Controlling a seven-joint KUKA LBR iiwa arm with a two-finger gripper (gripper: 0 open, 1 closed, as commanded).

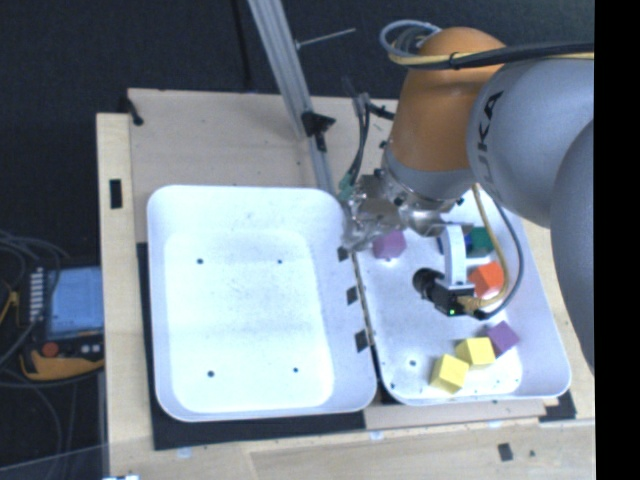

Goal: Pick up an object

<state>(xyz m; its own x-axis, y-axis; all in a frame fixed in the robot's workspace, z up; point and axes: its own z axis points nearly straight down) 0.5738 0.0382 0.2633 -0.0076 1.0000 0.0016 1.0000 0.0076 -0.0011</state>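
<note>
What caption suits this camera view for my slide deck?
KUKA arm's gripper over the right bin beside a pink block.

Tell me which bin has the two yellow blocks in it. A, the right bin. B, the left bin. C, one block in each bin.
A: both yellow blocks lie near the front edge of the right bin, beside a purple block, while the left bin has no yellow block in it.
</note>
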